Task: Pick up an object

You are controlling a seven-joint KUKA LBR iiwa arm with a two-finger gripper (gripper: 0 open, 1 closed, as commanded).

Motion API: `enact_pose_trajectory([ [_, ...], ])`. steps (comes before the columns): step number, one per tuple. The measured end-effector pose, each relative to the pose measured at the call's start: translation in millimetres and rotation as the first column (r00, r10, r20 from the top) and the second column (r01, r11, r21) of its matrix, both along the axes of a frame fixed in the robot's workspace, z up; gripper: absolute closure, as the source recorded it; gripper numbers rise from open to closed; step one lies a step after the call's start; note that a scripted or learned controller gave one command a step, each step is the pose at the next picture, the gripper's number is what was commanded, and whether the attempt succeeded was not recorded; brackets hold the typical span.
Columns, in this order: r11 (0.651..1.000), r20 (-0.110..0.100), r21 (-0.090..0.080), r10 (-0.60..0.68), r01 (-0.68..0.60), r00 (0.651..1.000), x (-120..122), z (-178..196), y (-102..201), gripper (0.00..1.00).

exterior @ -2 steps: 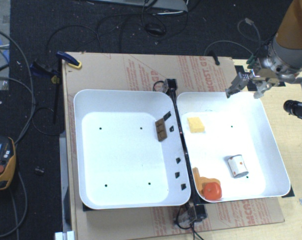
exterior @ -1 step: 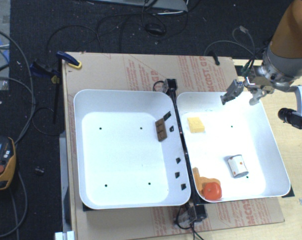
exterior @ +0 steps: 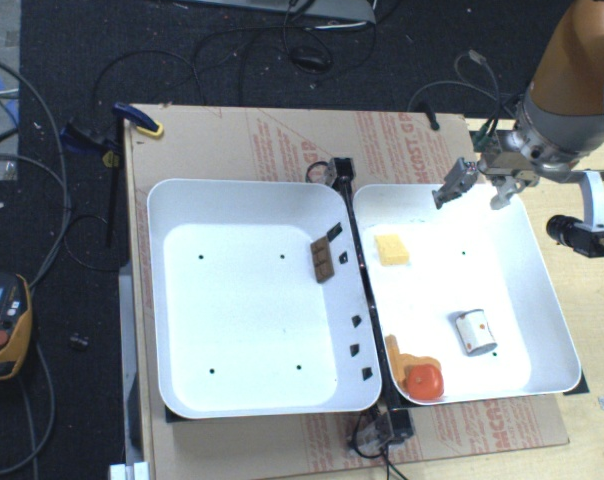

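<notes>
My gripper (exterior: 478, 190) hangs over the far edge of the right bin (exterior: 542, 268), open, its two grey fingers spread apart with nothing between them. In that bin lie a yellow block (exterior: 392, 249) near the far left, a small white and grey cylinder (exterior: 474, 331) in the middle, and an orange-red toy (exterior: 418, 374) in the near left corner. A brown bar (exterior: 323, 260) rests against the right wall of the left bin (exterior: 182, 268). The gripper is well above and behind all of these.
The two bins sit side by side on a cardboard sheet (exterior: 242, 138) on the bench. Small black clips (exterior: 359, 333) line the divider between the bins. Cables and a metal bar lie on the dark floor beyond.
</notes>
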State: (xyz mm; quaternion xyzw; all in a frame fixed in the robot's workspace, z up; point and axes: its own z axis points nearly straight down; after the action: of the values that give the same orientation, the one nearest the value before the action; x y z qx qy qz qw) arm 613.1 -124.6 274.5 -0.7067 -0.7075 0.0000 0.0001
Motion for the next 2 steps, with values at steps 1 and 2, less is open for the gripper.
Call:
enact_pose_trajectory([
  [1,1.0,0.0,0.0,0.0,0.0,1.0,5,-2,6,0.0],
  [2,1.0,0.0,0.0,0.0,0.0,1.0,4,3,23,0.0],
])
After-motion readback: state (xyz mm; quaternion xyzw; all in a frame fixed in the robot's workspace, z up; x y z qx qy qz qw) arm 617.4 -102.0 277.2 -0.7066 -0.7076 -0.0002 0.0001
